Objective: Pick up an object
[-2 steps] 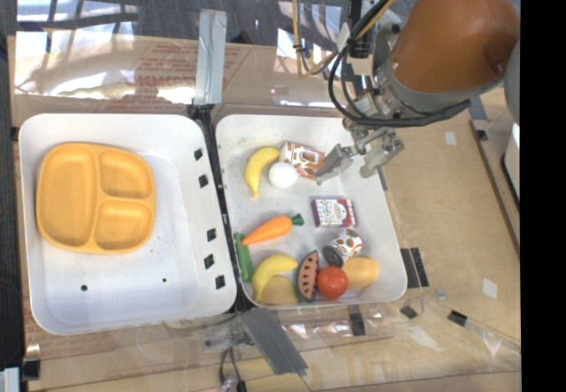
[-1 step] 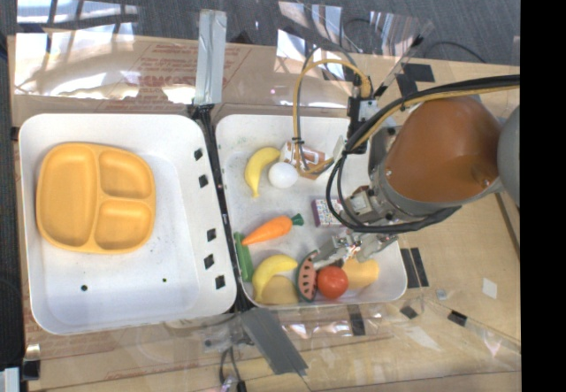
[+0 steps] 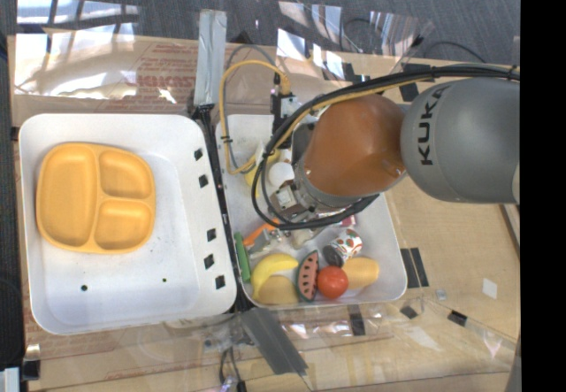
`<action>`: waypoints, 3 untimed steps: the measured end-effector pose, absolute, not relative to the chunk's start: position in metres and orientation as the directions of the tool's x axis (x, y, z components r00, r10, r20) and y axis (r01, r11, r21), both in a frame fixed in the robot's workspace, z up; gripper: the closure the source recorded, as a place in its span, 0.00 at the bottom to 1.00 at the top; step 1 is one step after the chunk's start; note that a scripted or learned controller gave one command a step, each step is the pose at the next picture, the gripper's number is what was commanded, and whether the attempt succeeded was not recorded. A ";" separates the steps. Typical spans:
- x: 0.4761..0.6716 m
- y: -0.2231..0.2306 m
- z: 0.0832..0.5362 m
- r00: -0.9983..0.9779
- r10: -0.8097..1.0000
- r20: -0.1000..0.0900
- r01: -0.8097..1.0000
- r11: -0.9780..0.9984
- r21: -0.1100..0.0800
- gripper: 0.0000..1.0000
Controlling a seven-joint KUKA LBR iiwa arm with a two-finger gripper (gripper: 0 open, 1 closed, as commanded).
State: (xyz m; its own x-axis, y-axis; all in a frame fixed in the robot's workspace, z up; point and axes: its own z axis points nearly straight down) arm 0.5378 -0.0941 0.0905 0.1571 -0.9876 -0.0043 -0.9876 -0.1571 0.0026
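My claw (image 3: 285,204) hangs low over the right bin (image 3: 389,240), under my orange wrist band (image 3: 349,156), and most of it is hidden by my own wrist and cables, so I cannot tell how it stands or whether anything is in it.

What the coming move turns on is this: the pile of toy food sits toward the near edge of the bin, just below my claw as the camera sees it, all packed into the bin's near strip. Closest to me is a yellow banana (image 3: 274,267), its long axis running roughly across the bin, left to right. Beside it stands a watermelon slice (image 3: 307,275), then a red tomato (image 3: 332,281) touching a yellow potato-like piece (image 3: 362,271). A small red-and-white item (image 3: 348,245) lies just above those. A green stick (image 3: 240,259) lies along the bin's left wall, and something orange (image 3: 258,234), perhaps a carrot, peeks out beside my claw.

The left bin (image 3: 177,293) carries a yellow divided plate (image 3: 95,197), well apart from me.

I judge the banana the nearest candidate.
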 end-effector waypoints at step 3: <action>0.542 -0.150 0.282 0.553 -0.833 0.002 -0.833 -0.553 -0.004 1.00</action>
State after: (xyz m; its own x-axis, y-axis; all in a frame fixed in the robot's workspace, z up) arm 0.5424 -0.1503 0.2824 0.5528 -0.8333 0.0017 -0.8333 -0.5528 -0.0036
